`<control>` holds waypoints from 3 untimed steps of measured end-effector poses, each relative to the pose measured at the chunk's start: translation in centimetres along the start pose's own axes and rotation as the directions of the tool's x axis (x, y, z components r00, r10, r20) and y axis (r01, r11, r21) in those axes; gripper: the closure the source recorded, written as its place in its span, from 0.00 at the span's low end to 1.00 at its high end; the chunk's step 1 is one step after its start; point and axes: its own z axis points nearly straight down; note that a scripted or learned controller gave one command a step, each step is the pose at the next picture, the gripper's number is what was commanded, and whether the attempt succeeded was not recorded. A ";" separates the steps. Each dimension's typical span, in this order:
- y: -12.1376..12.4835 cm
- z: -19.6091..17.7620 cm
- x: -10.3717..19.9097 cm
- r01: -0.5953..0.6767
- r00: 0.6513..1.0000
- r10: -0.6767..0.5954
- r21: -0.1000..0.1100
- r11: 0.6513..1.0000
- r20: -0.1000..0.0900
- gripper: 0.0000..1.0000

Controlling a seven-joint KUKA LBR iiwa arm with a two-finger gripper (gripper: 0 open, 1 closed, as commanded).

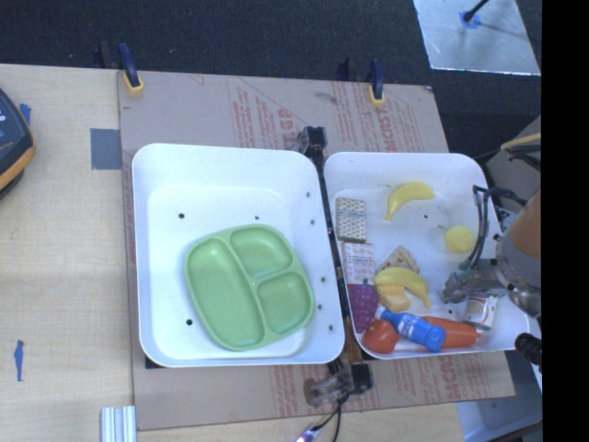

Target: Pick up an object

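Note:
The right bin (368, 166) holds several toy foods: a yellow banana (409, 194) at the back, a yellow lemon (459, 238), a second banana (405, 279) over a cheese wedge (396, 297), purple grapes (362, 303), a red tomato (379, 337), a blue and white bottle (411, 329) and an orange carrot (455, 331). Two small patterned packets (351, 219) lie by the bin's left wall. My gripper (471, 288) hangs low at the bin's right side, just above the carrot's right end and below the lemon. Nothing shows between its fingers.
The left bin (156, 178) holds a green divided plate (248, 286). Blue and yellow clamps (130, 69) pin the cardboard sheet at the back. A dark device (11, 136) sits at the bench's far left edge.

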 end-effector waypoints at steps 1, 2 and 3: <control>7.6 -0.1 -0.2 -0.001 1.000 0.001 -0.005 1.000 0.006 0.00; 13.8 -0.2 2.3 -0.001 1.000 0.001 -0.004 1.000 0.006 0.00; 6.3 -0.5 -0.3 -0.002 1.000 0.002 -0.001 1.000 0.005 0.00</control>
